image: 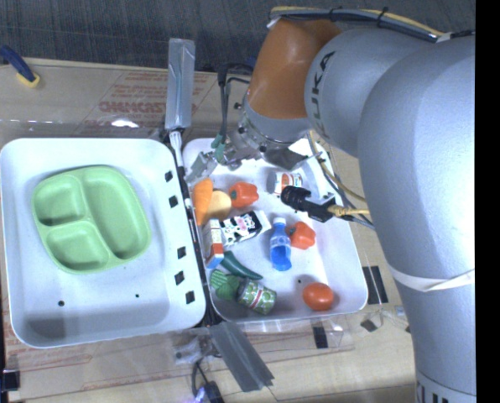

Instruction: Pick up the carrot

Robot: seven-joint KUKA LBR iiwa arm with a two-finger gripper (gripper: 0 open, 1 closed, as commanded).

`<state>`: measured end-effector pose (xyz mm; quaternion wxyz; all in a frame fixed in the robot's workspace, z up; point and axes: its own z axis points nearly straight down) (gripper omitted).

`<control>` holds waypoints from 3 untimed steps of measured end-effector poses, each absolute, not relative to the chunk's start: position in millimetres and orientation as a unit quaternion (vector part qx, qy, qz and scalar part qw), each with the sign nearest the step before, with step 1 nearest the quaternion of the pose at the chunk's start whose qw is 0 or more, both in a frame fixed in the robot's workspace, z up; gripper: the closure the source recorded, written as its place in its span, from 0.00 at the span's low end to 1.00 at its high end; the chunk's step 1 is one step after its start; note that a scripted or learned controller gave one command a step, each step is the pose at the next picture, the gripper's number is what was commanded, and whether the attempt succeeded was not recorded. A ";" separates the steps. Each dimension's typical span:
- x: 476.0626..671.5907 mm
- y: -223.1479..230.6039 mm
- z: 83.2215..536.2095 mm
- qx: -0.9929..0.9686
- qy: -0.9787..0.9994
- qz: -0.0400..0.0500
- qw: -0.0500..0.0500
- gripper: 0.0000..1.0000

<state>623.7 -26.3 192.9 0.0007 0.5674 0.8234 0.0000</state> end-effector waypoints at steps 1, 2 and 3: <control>623.7 -26.3 192.9 0.567 0.823 0.000 0.001 0.00; 646.1 -39.2 291.0 0.613 0.790 0.000 0.001 0.00; 635.6 -61.7 190.4 0.704 0.710 -0.002 -0.002 0.00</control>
